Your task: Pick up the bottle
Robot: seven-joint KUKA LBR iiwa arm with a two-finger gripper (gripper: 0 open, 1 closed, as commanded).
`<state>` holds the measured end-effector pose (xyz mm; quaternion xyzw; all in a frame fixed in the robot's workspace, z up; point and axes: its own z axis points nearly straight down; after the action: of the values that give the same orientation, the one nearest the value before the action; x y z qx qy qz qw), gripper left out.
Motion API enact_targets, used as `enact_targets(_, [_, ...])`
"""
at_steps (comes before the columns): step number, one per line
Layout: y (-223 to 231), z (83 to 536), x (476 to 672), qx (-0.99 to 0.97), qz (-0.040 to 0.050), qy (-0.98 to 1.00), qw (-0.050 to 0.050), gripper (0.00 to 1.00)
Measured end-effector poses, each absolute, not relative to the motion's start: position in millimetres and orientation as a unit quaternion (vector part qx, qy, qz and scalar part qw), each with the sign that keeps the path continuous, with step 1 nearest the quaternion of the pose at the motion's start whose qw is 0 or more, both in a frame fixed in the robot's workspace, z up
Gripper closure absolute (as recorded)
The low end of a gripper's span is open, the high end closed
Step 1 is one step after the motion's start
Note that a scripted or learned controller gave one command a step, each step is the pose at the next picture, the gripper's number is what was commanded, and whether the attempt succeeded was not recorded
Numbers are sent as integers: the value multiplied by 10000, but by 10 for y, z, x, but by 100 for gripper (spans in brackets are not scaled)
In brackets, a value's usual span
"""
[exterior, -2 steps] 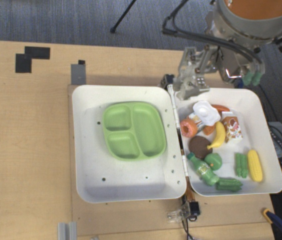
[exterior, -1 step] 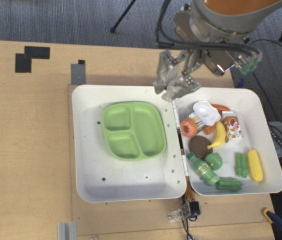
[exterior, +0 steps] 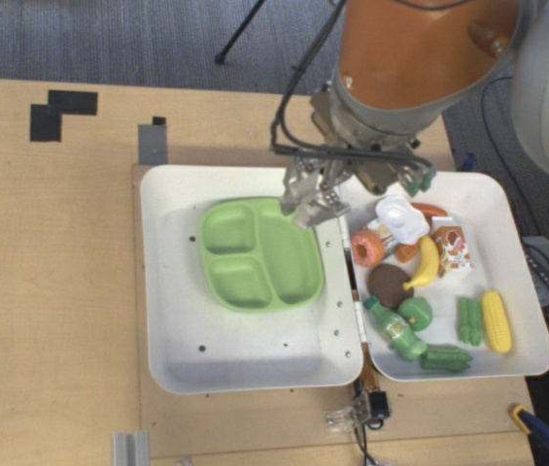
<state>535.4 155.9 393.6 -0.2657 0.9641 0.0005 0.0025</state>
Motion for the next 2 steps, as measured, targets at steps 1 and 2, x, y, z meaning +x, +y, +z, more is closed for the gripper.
enact_targets(1, [1791, 4173, 5029, -2764, 9, 9610, 44, 100])
enact_targets(2, [2068, 4092, 5006, -2399, 11, 9708, 37, 100])
